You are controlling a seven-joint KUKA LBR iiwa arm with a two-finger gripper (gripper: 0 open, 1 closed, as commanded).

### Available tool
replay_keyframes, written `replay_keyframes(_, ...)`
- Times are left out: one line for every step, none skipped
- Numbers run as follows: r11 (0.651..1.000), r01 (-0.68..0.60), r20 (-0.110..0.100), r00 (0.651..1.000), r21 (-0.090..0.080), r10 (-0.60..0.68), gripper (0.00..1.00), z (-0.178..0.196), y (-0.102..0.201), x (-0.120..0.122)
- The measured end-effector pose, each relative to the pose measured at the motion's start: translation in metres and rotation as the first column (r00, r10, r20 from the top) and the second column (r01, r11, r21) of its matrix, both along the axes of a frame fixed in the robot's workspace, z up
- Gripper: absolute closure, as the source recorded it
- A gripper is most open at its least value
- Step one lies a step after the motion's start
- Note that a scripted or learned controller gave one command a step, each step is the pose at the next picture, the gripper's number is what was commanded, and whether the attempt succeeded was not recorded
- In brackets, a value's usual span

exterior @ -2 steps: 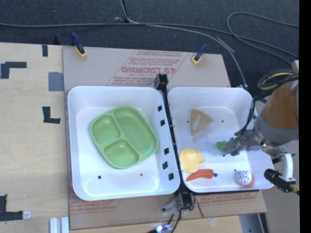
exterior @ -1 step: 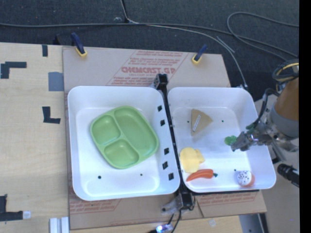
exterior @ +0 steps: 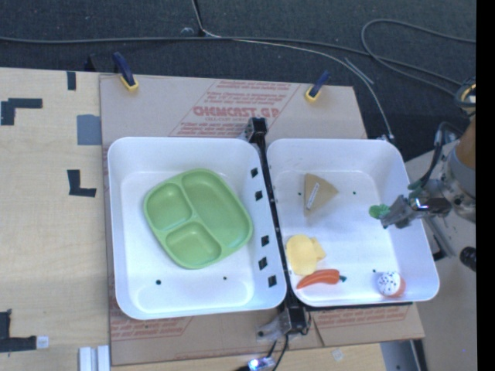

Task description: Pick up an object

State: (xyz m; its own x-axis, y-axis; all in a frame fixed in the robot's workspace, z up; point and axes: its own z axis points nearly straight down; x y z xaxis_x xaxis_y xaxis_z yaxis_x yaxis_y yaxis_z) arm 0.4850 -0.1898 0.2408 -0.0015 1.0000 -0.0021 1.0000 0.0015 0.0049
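Dark carpet with loose cables runs behind the bench; a cardboard sheet (exterior: 232, 107) is clamped over the wood, carrying two white bins split by a black divider (exterior: 267, 215), which I take as my landmark. Left of the divider, the left bin (exterior: 124, 230) holds a green sectioned plate (exterior: 197, 216). Right of it, the right bin (exterior: 387, 157) holds the candidates: a tan wedge (exterior: 317, 193) nearest the divider toward the far side, a yellow lump (exterior: 305, 252) just beside the divider, an orange carrot (exterior: 319, 278) touching or nearly touching that lump on its near side, and a small white-and-red ball (exterior: 389, 284) in the corner farthest from the divider. My gripper (exterior: 398, 213) sits over the bin's rim on the side away from the divider, with a small green bit (exterior: 379, 211) at its tip; I cannot tell whether that is held or part of the tool, nor how the tool is set. I judge nothing is lifted yet. Risks as I see them: the ball is tight to the corner walls, so a descent there could strike the rim; the lump and carrot lie so close that a grab could nudge one off the other; the wedge's slanted faces may slip.
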Motion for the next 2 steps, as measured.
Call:
replay_keyframes(1.0,-0.005,-0.005,1.0,0.004,0.006,1.0,0.007,0.057,0.001)
replay_keyframes(1.0,-0.004,-0.006,1.0,0.003,0.004,1.0,-0.006,0.104,0.007)
